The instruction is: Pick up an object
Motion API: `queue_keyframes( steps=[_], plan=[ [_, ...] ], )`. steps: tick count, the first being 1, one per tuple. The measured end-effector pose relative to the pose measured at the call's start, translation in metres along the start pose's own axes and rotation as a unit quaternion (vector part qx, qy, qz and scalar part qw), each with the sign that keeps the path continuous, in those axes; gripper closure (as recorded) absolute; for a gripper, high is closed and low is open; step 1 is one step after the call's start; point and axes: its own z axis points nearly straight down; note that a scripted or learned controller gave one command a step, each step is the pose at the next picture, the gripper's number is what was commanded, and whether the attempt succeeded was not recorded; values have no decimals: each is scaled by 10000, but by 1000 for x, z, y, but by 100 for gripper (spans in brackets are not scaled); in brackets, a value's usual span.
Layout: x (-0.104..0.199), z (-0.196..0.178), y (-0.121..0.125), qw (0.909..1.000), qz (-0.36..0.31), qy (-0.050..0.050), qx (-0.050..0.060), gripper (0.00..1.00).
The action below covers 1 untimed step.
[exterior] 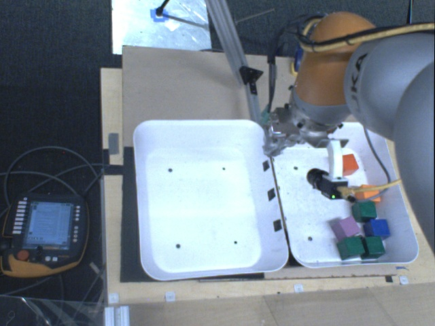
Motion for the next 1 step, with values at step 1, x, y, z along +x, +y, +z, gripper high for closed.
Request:
queue_keyframes(
  steps=[1],
  plan=[
    [60,4,-3,10000,-3,1,11,100]
  ],
)
